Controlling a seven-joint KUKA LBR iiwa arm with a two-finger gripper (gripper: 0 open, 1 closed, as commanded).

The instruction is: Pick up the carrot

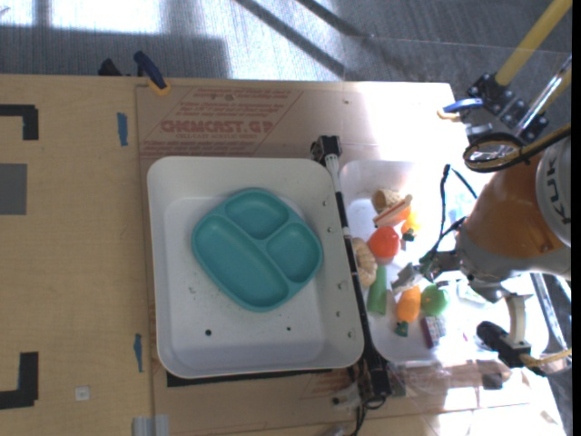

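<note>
One hand hangs over the carrot; how far its fingers part, I cannot tell.

Robotics lab: cardboard-covered bench, paired white bins, toy food.
</note>
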